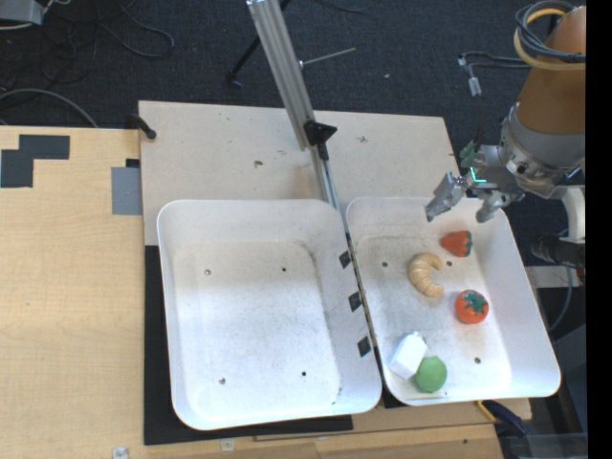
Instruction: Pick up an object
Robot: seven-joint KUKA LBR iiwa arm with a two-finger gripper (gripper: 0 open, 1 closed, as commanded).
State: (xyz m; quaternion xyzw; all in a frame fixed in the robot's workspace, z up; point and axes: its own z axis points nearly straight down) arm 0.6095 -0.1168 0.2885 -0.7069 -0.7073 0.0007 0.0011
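the gripper [467, 202] hangs above the far edge of the right bin [535, 338], its two fingers spread apart with nothing between them. one finger [442, 202] points down toward the bin's back left part, the other [492, 206] sits over the back right rim. the grey arm [545, 142] with its orange band [559, 60] comes in from the right above it.

inside the right bin lie five things. a strawberry [457, 243] sits nearest the gripper, just below and between the fingers, apart from them. a croissant [426, 274] lies just left of and below the strawberry. a tomato [470, 306] rests to the right of the croissant, near the bin's middle. toward the near end, a white block [408, 354] touches a green ball [430, 374].

the left bin [191, 256] sits right beside the right one, their rims meeting along a line with small black clips [355, 300]. both rest on the counter [220, 151], and a metal rail [287, 75] slants up from between them.
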